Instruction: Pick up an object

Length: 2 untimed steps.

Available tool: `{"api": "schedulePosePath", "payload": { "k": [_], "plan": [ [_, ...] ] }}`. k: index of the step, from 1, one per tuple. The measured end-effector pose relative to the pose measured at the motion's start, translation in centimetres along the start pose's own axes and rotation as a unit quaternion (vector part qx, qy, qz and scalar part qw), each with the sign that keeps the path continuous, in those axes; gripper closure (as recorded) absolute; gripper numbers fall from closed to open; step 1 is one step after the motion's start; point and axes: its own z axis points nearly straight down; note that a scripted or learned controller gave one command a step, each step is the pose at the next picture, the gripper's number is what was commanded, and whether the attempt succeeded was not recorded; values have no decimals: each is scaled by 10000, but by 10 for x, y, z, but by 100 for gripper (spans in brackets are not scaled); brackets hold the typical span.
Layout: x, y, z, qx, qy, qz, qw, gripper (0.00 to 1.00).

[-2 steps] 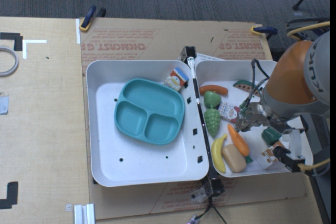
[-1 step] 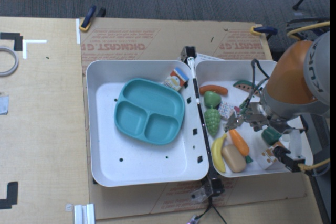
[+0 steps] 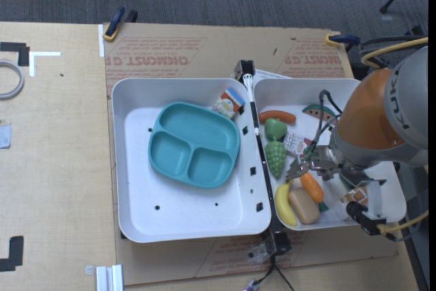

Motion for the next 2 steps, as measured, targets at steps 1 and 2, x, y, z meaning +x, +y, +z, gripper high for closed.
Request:
{"api": "schedulePosePath", "payload": {
  "k": [1, 2],
  "plan": [
    [0, 1, -10, -5, -2, 18, 10000, 100],
    [39, 46, -171, -11, -10, -36, 10000, 100]
  ]
}}
